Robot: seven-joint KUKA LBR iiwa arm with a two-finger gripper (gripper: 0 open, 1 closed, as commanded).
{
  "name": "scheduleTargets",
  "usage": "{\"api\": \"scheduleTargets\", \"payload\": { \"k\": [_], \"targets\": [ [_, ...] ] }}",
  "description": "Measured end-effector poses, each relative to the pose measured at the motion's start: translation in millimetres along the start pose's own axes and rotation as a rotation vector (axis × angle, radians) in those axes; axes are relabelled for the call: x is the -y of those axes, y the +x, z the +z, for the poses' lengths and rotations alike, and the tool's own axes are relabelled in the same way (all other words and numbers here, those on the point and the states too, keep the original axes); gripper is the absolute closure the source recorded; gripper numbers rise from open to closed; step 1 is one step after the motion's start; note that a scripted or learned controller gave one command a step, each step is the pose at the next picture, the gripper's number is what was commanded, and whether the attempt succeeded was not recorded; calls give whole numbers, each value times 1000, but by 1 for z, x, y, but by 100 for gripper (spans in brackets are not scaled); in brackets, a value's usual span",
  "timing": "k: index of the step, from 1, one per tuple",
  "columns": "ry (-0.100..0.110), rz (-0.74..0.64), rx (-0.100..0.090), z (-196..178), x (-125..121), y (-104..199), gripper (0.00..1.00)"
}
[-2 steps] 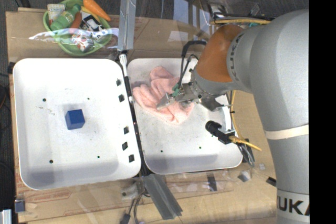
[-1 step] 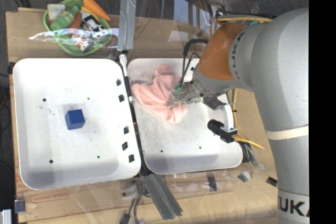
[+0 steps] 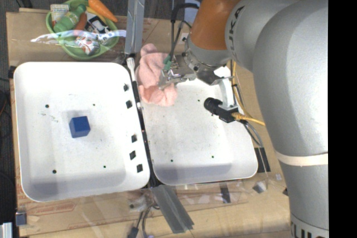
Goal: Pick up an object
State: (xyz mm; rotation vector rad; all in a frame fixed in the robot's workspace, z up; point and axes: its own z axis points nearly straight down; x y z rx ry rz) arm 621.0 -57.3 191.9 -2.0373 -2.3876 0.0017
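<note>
Reaching in from the right, the big grey arm [image 3: 279,64] with its orange band [image 3: 215,19] hung low over the right bin [image 3: 223,164]. Its pincer [image 3: 167,76] sat at the top left part of that bin, right on a soft pink cloth [image 3: 153,83]. The cloth was bunched up in a heap against the bin's left wall, near the back corner. The pincer's tip touched the cloth's right side, with a bit of green showing by it. I could not tell if the pincer was open or closed, or if it really had the cloth.

A black plug [image 3: 218,108] on a yellow wire hung from the arm over the middle of the right bin.

In the left bin [image 3: 33,175] sat one small blue block [image 3: 80,126]. It rested flat on the bin floor, a little left of the middle, well apart from the cloth and the pincer.

Behind the left bin, on the brown worktop [image 3: 22,25], stood a green bowl [image 3: 83,50]. It was full of small toys, with an orange carrot [image 3: 101,8] poking out at the top. A grey post [image 3: 134,22] stood just right of the bowl, between the two bins at the back.
</note>
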Motion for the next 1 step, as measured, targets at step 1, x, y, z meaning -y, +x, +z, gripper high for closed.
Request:
{"api": "scheduleTargets", "payload": {
  "k": [1],
  "targets": [
    [4, -6, -1, -9, 0, 1, 100]
  ]
}}
